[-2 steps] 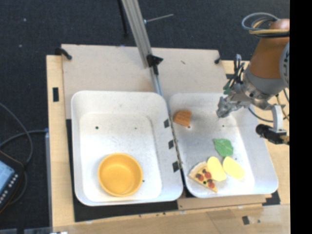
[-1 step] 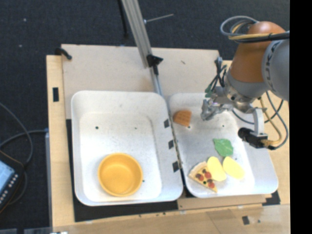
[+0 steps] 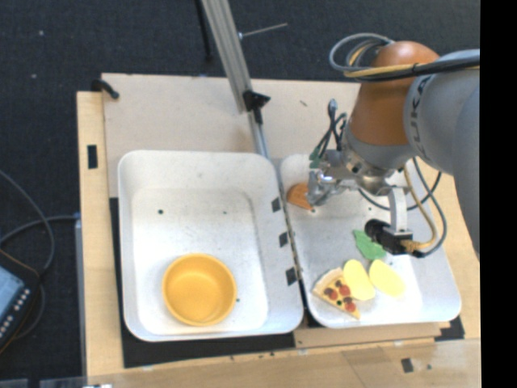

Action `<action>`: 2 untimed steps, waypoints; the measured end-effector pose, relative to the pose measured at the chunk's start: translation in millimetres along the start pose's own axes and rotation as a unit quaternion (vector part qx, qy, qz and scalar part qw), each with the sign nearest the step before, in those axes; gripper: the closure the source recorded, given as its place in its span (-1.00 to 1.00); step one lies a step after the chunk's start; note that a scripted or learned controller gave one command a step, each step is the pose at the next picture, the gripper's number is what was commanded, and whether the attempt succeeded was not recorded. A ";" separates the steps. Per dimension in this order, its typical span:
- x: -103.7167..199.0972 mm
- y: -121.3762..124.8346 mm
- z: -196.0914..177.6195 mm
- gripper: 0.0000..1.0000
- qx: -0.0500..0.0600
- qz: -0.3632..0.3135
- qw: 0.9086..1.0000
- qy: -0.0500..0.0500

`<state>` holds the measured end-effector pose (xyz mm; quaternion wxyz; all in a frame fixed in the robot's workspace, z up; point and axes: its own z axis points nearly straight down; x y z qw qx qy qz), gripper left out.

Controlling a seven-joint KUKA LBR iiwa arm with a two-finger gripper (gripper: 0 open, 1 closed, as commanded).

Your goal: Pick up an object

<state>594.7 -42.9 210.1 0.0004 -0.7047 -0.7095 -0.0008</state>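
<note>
The arm comes in from three o'clock and bends down over the right bin (image 3: pixel 420 297), with the gripper (image 3: pixel 321 186) low at that bin's eleven-o'clock corner. Just at its nine-o'clock side lies a small orange object (image 3: pixel 299 196), touching or nearly touching the gripper, close against the wall shared with the left bin (image 3: pixel 137 217). Whether the gripper is spread or closed I cannot tell from this slant, and nothing shows the orange piece actually caught in it.

Toward five o'clock of the right bin sit the other candidates: a green piece (image 3: pixel 369 245), two yellow pieces (image 3: pixel 386 279), and a pizza slice (image 3: pixel 335 293) at the six-o'clock rim. A yellow bowl (image 3: pixel 199 288) rests at the left bin's six o'clock.

This looks like the descent-and-grasp step on the orange object. The next move likely calls for closing squarely on it, then lifting straight up; being so near the bin wall, it could be nudged aside rather than gripped.
</note>
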 end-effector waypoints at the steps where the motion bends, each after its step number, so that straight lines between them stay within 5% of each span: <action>1: 58.3 -10.4 -19.6 1.00 -0.002 -0.001 1.000 0.000; 2: 107.4 -22.9 -36.4 1.00 -0.001 0.002 1.000 0.000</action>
